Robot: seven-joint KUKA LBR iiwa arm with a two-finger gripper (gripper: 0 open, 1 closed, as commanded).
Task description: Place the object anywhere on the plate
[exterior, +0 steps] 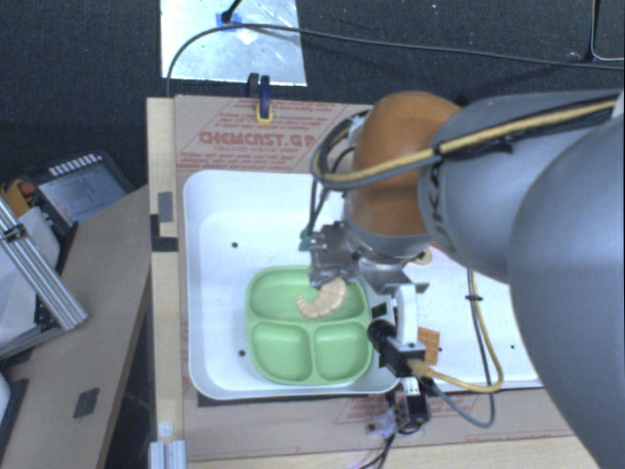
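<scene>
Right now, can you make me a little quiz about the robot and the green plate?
1. True or false: the plate is red.
2. Which bin holds the plate: the one on the picture's left or right?
3. The tan curved object lies in: A) the plate's big upper section, B) a small lower section, C) outside the plate.

Key:
1. False, it is green.
2. The left one.
3. A, just under the gripper, which hangs right over it. Whether the gripper touches it cannot be told from here.
</scene>
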